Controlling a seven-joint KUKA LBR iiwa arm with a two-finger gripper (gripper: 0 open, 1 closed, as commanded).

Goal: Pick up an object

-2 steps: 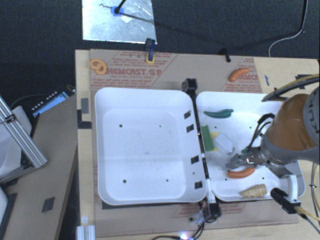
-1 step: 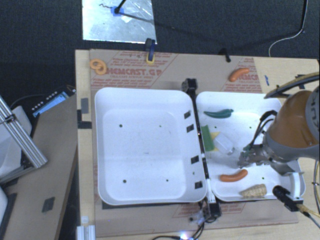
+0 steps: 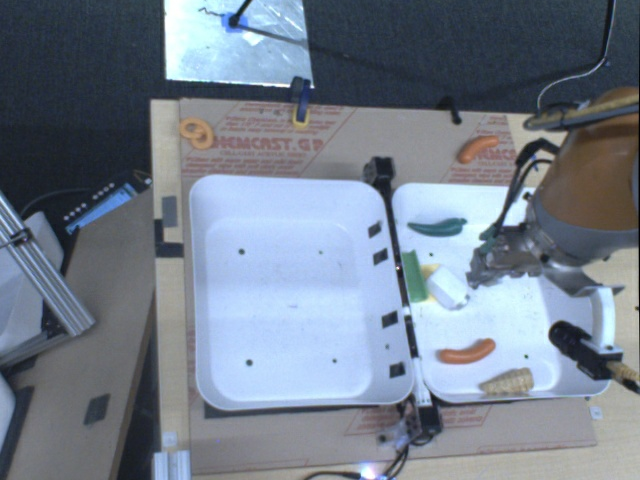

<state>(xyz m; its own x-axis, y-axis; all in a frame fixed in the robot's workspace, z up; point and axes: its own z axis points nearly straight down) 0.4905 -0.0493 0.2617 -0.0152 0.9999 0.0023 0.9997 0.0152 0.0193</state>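
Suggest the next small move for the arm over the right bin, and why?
Probably a short drop toward the white block. The end effector hovers just to the block's right in the right bin, and nothing shows between its fingers, so this looks like the nearest pick; the orange sausage lies farther off.

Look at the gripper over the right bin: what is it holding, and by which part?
Cannot be told. The gripper hangs beside the white block, with nothing seen between its fingers.
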